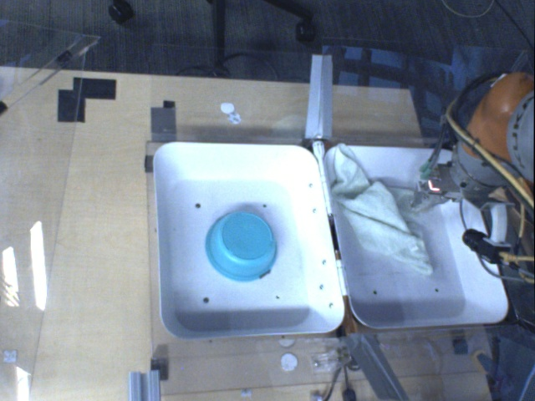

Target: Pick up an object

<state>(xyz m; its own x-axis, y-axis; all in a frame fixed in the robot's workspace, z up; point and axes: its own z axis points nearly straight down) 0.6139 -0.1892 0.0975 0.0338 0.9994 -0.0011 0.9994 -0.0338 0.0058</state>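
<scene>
Partly frame-cut arm (pixel 493 132), claw (pixel 420 197) tips blurred

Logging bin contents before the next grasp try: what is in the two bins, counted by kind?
Blue bowl, upside down in the left bin: 1
Pale crumpled cloth, in the right bin: 1
Total: 2
</scene>
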